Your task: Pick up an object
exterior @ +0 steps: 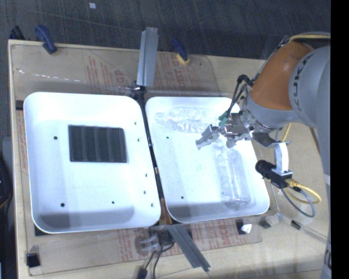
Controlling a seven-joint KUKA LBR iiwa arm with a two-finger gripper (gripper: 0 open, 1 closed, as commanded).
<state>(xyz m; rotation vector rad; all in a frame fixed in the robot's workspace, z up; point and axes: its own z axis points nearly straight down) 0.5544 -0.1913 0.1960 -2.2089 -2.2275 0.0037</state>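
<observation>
overhead, the arm (291, 86) is reaching over the right bin (180, 208), its gripper (212, 137) hanging with fingers spread, gripping nothing. a clear plastic bottle (232, 176) is lying near the bin's right edge, crinkled clear wrap (180, 121) near its far edge.

Glossy white plastic bins (41, 106) (clear crinkly plastic object (232, 179)), wooden bench (75, 71)

From my console I see the two bins sitting side by side on the bench (75, 68), the left bin (41, 202) holding a ribbed pad (98, 143) near its middle, closer to the far edge. In the right bin (180, 208), a crumpled clear wrapper (180, 121) lies along the far edge and a clear bottle (232, 176) lies along the right edge toward the near right corner. The gripper (212, 137) hangs over the right bin between the two, the arm (291, 86) coming in across that bin's far right corner.
</observation>
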